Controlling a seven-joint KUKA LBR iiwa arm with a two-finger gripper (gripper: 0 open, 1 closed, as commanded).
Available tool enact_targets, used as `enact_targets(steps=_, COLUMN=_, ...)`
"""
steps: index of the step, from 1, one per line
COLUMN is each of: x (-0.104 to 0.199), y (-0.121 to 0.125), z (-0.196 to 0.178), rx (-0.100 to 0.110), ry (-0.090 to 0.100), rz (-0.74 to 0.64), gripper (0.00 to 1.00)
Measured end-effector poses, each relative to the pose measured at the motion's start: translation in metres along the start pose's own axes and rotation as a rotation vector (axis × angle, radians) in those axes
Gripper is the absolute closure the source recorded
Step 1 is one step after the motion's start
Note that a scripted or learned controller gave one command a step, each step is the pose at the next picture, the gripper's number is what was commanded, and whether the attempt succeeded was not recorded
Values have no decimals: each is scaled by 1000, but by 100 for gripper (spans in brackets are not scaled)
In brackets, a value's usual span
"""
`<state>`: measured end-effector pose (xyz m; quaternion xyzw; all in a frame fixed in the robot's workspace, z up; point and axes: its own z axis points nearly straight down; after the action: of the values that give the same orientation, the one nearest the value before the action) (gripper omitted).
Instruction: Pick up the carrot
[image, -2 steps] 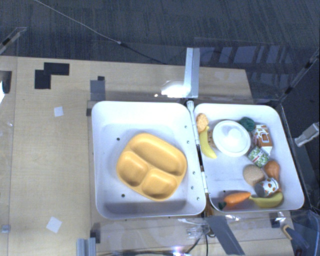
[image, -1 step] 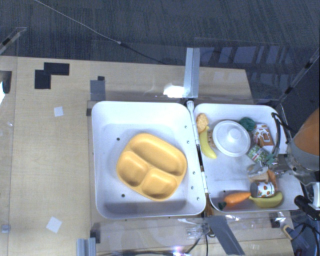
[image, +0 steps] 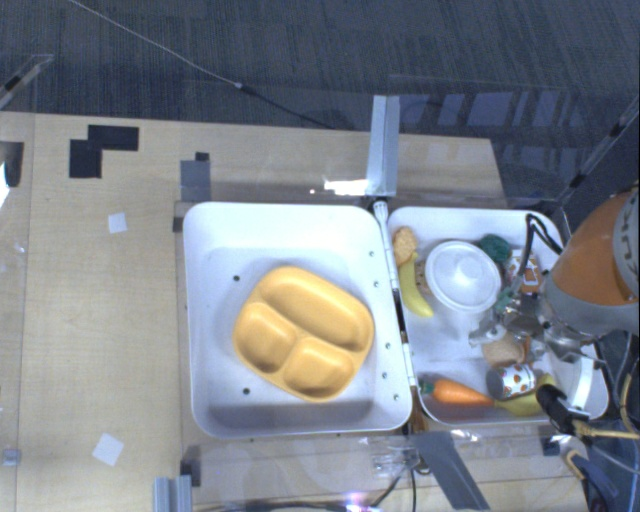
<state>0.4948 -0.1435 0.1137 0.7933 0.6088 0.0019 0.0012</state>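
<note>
Right bin: we see carrot at front wall
gripper: over clutter, can't tell its state
risk: we snag the egg beside it

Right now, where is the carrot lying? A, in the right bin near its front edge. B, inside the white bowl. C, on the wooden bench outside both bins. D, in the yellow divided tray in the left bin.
A: the carrot lies on the floor of the right bin near its front wall, apart from the white bowl and the yellow tray.
</note>
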Motion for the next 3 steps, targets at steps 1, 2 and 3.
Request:
enact_targets(steps=1, x=55, y=-4, z=20, rx=-23, ry=-4, rz=-47, gripper=0)
enact_targets(steps=2, x=57, y=-18, z=25, rx=-13, ry=0, rz=-12, gripper=0)
enact_targets(steps=3, x=56, y=-18, z=24, rx=-13, ry=-2, rz=-281, gripper=0)
